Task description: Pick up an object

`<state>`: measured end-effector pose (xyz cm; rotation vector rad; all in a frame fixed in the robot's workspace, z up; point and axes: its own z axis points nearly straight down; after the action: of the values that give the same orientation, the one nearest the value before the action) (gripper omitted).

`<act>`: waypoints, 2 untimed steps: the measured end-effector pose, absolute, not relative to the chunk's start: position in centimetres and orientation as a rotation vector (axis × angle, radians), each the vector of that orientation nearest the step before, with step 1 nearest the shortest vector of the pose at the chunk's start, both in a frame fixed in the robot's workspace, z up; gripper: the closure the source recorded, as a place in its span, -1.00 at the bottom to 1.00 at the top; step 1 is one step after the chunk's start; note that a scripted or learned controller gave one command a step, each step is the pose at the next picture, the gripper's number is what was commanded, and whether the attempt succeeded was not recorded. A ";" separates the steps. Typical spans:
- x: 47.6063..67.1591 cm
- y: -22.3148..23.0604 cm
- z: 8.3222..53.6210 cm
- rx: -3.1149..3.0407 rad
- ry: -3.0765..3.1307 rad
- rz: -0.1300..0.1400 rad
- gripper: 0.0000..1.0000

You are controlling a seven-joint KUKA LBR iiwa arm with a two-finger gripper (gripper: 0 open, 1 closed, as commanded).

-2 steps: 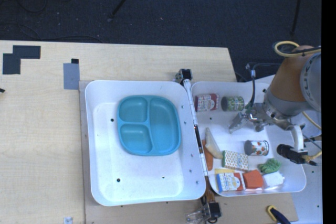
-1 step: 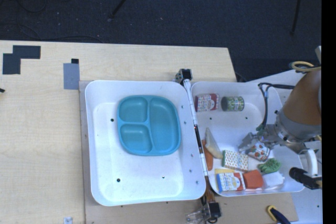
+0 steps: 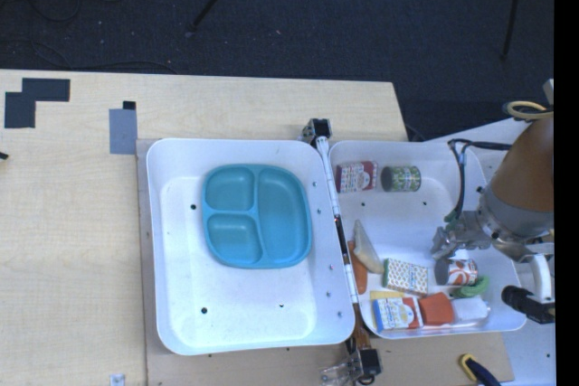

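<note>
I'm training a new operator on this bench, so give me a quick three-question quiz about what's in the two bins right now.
1. True or false: the blue divided plate lies in the left bin.
2. Which bin does the pincer hover over: A) left, B) right?
3. What stands beside the red can at the right bin's far wall?

Key: 1 true; 2 B; 3 a green can.

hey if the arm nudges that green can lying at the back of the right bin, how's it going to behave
The green can lies on its side, so a nudge across its length would probably roll it. It looks rigid, unlikely to deform. A red-labelled can lies close beside it and may stop a roll that way.
</note>
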<state>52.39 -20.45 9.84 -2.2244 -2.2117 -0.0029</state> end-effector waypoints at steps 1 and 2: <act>63.6 -13.5 13.0 -2.218 -2.222 0.001 1.00; 61.5 -7.8 18.7 -2.218 -2.222 0.002 1.00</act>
<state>61.54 -7.78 18.72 -2.2176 -2.2220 0.0020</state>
